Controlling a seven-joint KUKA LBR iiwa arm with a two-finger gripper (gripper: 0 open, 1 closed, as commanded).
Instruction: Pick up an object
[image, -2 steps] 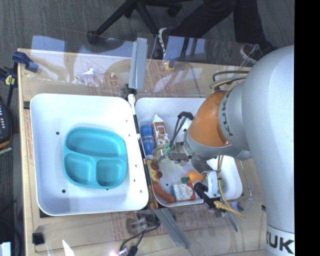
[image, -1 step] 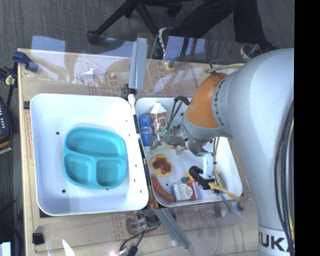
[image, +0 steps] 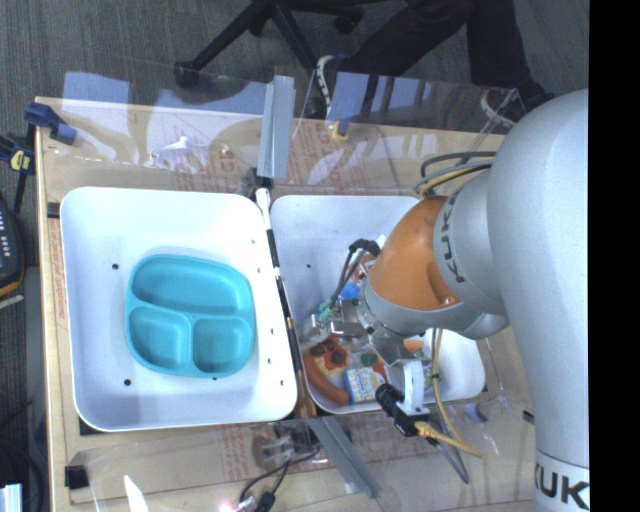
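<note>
Claw, grip state indiscernible, sits low over clutter in right bin, likely positioned for picking.

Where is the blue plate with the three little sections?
The blue plate lies flat in the middle of the left bin, alone there. The arm is over the right bin, above a pile of small objects.

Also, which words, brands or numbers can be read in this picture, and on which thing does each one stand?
"KUK": arm base, cut by the frame.
"KU": arm, beside the orange band, turned sideways, partly seen.
Small packet in the right bin: print too blurred to read.
</note>
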